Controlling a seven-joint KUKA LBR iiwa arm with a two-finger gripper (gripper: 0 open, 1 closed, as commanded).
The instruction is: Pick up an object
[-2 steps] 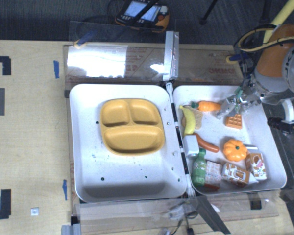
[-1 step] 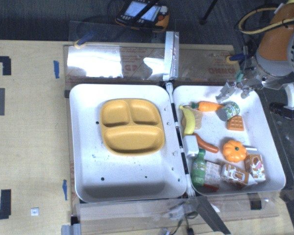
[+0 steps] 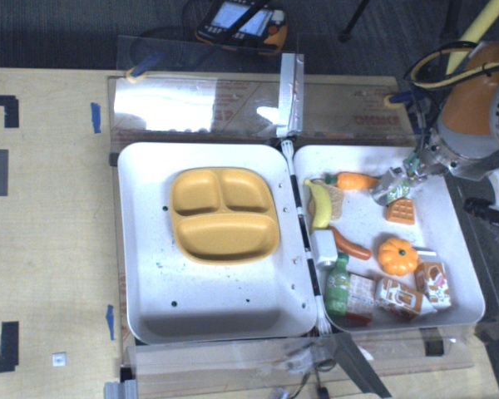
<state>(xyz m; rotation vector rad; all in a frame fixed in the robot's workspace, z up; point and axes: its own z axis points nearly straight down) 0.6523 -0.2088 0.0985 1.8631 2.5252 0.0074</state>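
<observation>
Two shallow white bins are sitting side by side. Nearest in the right bin (image 3: 470,293), small cartons (image 3: 403,296) and a green bottle (image 3: 337,285) are lying, then a pumpkin (image 3: 397,256), sausage (image 3: 352,243), banana (image 3: 319,204) and carrot (image 3: 355,180). Filling the left bin (image 3: 141,223) is a yellow divided tray (image 3: 224,214). Farthest, the gripper (image 3: 403,181) is hanging over a waffle (image 3: 401,212), pinching a crumpled silvery packet (image 3: 391,191).

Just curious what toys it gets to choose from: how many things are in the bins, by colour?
Orange: 4, a carrot, waffle, sausage, pumpkin
Yellow: 2, a divided tray, banana
Green: 1, a bottle
Printed cartons: 2
Silver wrapper: 1
Total: 10
</observation>
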